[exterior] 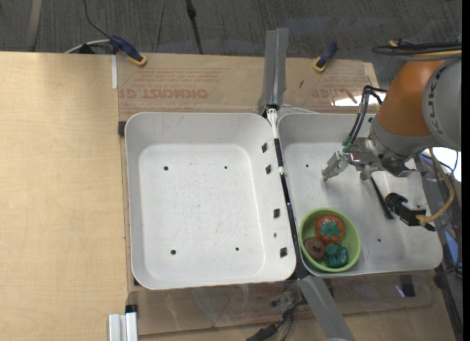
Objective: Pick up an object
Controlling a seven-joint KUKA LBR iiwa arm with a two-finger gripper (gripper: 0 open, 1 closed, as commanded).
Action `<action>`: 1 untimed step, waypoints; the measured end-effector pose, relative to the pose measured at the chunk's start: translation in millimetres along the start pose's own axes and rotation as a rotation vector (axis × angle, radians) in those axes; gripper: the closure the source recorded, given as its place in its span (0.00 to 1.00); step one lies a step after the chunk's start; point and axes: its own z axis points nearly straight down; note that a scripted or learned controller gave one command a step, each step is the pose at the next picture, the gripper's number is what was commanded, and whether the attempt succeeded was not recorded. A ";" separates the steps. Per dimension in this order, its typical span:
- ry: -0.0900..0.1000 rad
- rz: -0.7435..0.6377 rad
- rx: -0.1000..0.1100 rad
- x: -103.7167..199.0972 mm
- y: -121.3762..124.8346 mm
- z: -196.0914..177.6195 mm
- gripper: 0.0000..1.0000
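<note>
1. Layout. The worktop carries two shallow white bins side by side. The left bin occupies the centre; the right bin adjoins it toward the right edge of the worktop.

2. Location of candidate things. A green bowl sits in the near-left corner of the right bin, close against the wall shared with the left bin. It holds three small things packed together:
- an orange-red round thing, at the far side of the bowl;
- a brown thing, at the left side;
- a teal-green thing, at the near side.
All three look compact. No long axis can be made out on any of them.

3. Governing relation. The end effector hangs over the middle of the right bin. The bowl lies from it toward the near edge of the worktop and slightly to the left, apart from it. The orange-red thing is the nearest of the three. A single arm serves the station, entering from the right edge.

4. End effector state. The fingers appear spread moderately wide. Nothing sits between them and they touch none of the things. Whether the tips meet the bin floor cannot be determined.

5. Assessment. The pick is judged not yet begun; a short shift toward the near edge, then a descent into the bowl, looks necessary.
</note>
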 end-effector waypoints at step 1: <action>-0.003 0.047 -0.003 -82.2 -5.0 -98.7 0.00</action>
